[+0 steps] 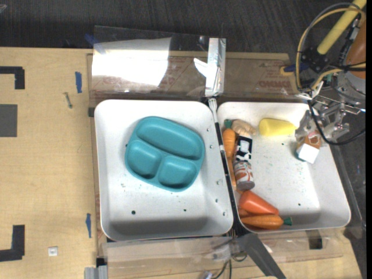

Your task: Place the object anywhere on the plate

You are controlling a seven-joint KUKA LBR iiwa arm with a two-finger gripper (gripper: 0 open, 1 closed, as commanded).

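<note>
A teal divided plate (164, 152) lies in the left bin (110, 202), with nothing on it. My gripper (309, 133) hangs over the right edge of the right bin (325, 205). A small white block with a brown-orange top (308, 151) sits directly at its tip, and I cannot make out whether the block is held or only resting there. A yellow lemon-like piece (276, 127) lies just left of the gripper.
Along the right bin's left wall lie an orange carrot (229, 143), a tan piece (242, 126) and a small labelled bottle (243, 163). Two orange carrot-like pieces (258, 209) sit at its front. Cables (314, 51) loop behind the arm.
</note>
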